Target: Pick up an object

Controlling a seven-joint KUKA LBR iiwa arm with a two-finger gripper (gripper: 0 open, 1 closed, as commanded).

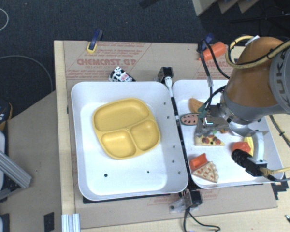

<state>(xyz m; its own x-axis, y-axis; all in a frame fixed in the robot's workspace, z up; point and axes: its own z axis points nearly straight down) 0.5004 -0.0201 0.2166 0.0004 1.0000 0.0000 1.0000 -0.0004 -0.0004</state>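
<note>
Gripper poised over flat plastic toy pizza slice in right white bin; finger opening indeterminable. Likely light, rigid, slippery: pinch across edges.

The bench bears two white bins — left bin, right bin — side by side.

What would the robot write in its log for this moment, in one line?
task: pick up an object | gripper: low in right bin, over toy pizza slice | yellow tray: left bin | grasp: cannot tell
</note>
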